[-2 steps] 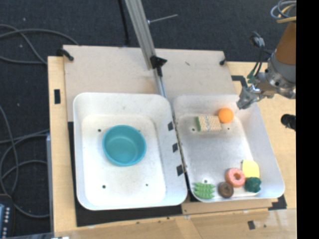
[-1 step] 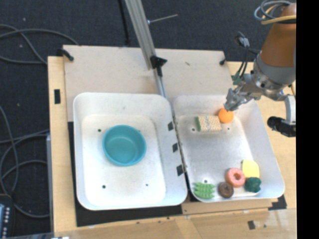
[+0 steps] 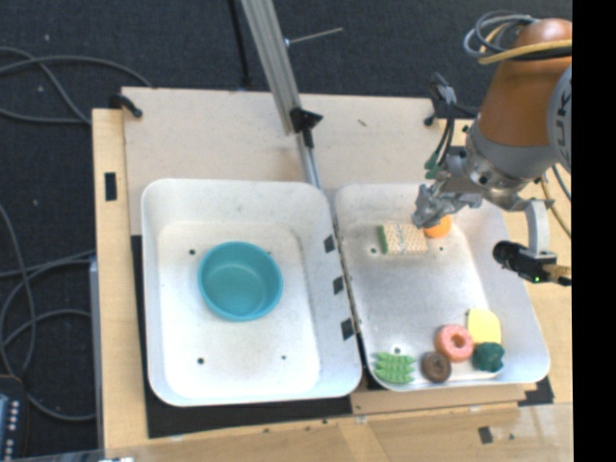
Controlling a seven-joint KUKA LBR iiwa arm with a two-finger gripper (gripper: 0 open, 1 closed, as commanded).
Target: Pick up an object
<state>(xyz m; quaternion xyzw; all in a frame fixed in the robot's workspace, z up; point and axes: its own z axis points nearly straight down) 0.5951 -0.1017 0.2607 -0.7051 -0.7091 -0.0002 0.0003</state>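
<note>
Your gripper (image 3: 433, 210) hangs low over the far end of the right bin (image 3: 500, 373), and you cannot tell from this slant how it is set. An orange piece (image 3: 439, 226) peeks out right at its tip, on the near side, half hidden by the metal; whether it is touching or gripped is not clear. Just to the left of the gripper in the view lies a waffle (image 3: 402, 240), a pale checked block with a green end, its long axis running left to right across the bin. That is the relation your next move turns on: the waffle sits beside the tip, not under it, so a straight drop would likely meet the orange piece instead. The other candidates are well apart at the near end: a green leaf (image 3: 392, 366), a brown ring (image 3: 436, 367), a pink donut (image 3: 453, 343), a yellow block (image 3: 484, 326) and a teal lump (image 3: 489, 356). A blue bowl (image 3: 240, 279) rests in the left bin (image 3: 164, 373).
</note>
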